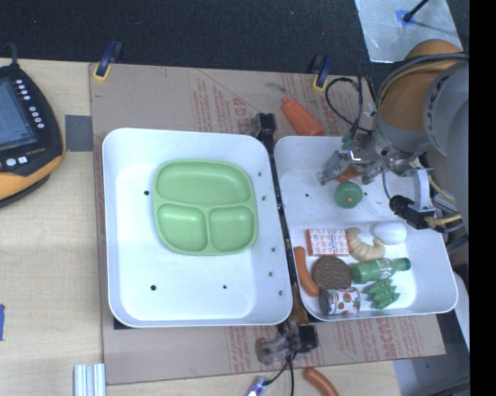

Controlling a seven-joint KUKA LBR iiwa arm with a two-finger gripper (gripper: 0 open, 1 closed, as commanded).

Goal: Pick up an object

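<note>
Gripper [347, 170] just above green ball [348, 195], toy food [355, 262] nearby.

Light wooden bench [41, 254] with a big brown cardboard sheet [223, 97] laid across the middle, held by blue-and-yellow clamps [106, 59] along the upper edge. Two white bins on the cardboard: left bin [124, 221] and right bin [433, 291], side by side, touching. Orange carrot-looking thing [301, 118] on the cardboard just above the right bin. Orange-rimmed teach pendant [16, 134] at far left. Small blue mark [1, 320] lower left.
</note>
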